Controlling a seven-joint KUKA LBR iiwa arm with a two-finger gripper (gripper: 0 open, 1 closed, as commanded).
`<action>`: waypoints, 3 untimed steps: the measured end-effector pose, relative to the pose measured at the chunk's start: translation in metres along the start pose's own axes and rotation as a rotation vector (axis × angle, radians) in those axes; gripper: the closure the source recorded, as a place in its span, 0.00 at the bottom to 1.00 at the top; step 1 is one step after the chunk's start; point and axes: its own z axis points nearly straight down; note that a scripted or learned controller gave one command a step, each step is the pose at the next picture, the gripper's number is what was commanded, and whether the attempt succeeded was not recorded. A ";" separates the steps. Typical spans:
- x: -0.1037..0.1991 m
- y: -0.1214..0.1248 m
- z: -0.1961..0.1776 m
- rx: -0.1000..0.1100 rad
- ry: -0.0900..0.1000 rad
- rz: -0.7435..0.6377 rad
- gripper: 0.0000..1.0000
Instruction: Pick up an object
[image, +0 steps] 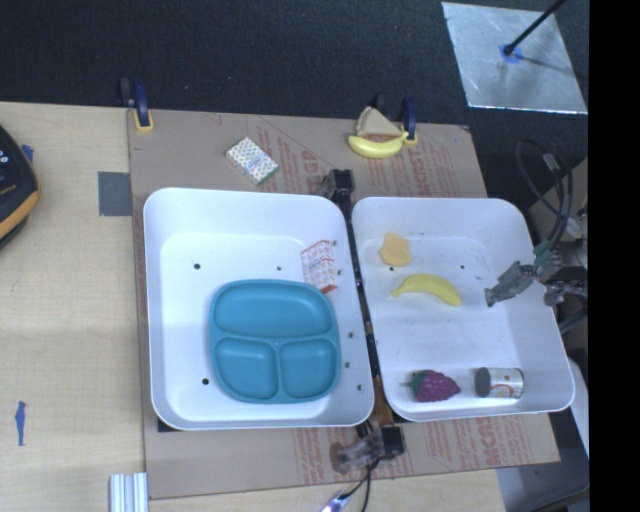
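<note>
Presently, contents of the right bin (520, 225), four items. First: a banana (427, 289), yellow, curved, lying flat near the bin's middle, ends pointing left and right. Second: a small pale-orange lump (394, 250), just above the banana and apart from it, near the bin's left wall. Third: a bunch of grapes (433, 385), dark purple with a green tip at its left, near the bin's front edge. Fourth: a small can (498, 382), lying on its side just right of the grapes, dark end to the left, light body with a red and green label; the lettering is too small to read.

Left bin (165, 225): a blue divided plate (274, 338) with one long compartment above two smaller ones, resting on the floor of the bin; a small red-and-white packet (319, 265) at the plate's upper right corner, print illegible.

Outside the bins, on the brown board over the worktop (60, 300): a second banana (376, 146) with a wedge-shaped item behind it, and a small patterned packet (251, 159). Faint red printing runs along the board's edges, not legible.

Pincer (507, 284): grey, at the right bin's right side, well clear of the banana, nothing between its fingers; whether they are spread or pressed together cannot be told.
</note>
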 end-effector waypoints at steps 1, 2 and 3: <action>0.005 0.098 0.100 0.001 -0.001 -0.001 0.00; 0.043 0.093 0.158 -0.004 -0.001 -0.002 0.00; 0.035 0.070 0.158 -0.006 -0.001 -0.001 0.00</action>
